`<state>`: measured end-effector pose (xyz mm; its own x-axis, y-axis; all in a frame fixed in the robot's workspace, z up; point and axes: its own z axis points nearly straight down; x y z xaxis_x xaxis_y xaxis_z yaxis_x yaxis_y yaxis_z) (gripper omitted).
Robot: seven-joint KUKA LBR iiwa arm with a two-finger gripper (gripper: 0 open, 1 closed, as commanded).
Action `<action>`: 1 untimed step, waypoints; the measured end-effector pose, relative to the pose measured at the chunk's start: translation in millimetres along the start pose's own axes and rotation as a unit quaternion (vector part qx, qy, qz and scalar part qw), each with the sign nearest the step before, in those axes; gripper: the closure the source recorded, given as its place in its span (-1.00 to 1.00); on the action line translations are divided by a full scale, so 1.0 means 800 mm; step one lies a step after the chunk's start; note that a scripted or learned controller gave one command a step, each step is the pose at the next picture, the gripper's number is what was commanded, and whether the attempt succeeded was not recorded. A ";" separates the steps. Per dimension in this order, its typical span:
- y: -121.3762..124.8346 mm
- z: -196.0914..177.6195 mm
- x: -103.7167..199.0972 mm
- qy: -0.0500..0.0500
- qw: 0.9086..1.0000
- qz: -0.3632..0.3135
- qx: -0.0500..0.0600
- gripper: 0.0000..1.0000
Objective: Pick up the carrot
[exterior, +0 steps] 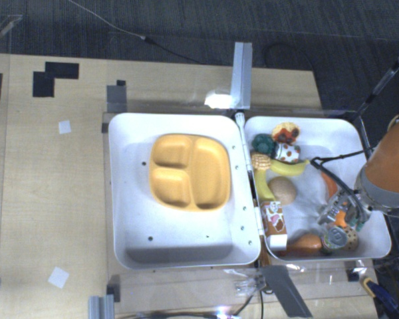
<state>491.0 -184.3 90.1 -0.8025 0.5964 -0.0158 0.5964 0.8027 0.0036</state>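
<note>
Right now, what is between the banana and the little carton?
A round tan lump, maybe a potato, lies between the banana and carton, seen from the overhead camera.

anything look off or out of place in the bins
Nothing looks spilled or broken. The yellow divided plate sits slightly askew in the left bin, while all the toy food is crowded into the right bin, with the carrot beside the gripper.

a light wooden bench point(46, 198) bearing two white bins

the left bin point(130, 198) and the right bin point(369, 178) are set side by side, touching; black marks point(54, 77) and small pale squares point(65, 127) are seen on the bare wood at left.
</note>
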 end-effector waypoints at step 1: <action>0.075 -0.007 0.020 0.006 0.977 0.212 0.001 1.00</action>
<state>514.2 -126.4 95.5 -0.4841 0.8750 -0.0024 0.8750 0.4841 0.0054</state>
